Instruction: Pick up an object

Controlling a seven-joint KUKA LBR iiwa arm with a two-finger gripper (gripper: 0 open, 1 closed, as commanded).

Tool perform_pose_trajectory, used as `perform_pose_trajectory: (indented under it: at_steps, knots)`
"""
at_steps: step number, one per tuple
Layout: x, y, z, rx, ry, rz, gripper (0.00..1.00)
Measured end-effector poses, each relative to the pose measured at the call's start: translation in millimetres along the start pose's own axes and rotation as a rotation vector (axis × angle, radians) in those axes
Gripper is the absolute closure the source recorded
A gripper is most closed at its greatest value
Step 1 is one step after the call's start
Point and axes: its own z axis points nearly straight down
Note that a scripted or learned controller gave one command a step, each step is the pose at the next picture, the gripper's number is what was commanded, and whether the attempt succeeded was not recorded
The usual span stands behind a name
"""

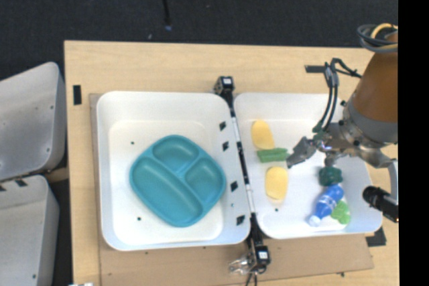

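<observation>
Arm (pixel 377 94): one, entering at the right edge of the frame, mid-height; orange band broad at the edge, grey wrist section below it. Cables run along its left side. Gripper (pixel 322 154): at centre-right of the frame, carried low and to the left of the wrist, one dark finger (pixel 299 152) angled out leftward.

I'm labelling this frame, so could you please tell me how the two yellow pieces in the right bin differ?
The upper yellow piece lies nearer the bin's far wall; the lower yellow piece lies nearer the front. The upper one sits above the green block, the lower one below it. Both are rounded, similar in size and colour.
</observation>
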Motion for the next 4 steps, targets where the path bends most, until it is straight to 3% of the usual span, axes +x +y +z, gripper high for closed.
perform_pose_trajectory:
  at_steps: [3, 4]
  knots:
    - [-1, 9, 154, 0.000, -0.001, 0.004, 0.00]
    - [-1, 9, 146, 0.000, 0.000, 0.012, 1.00]
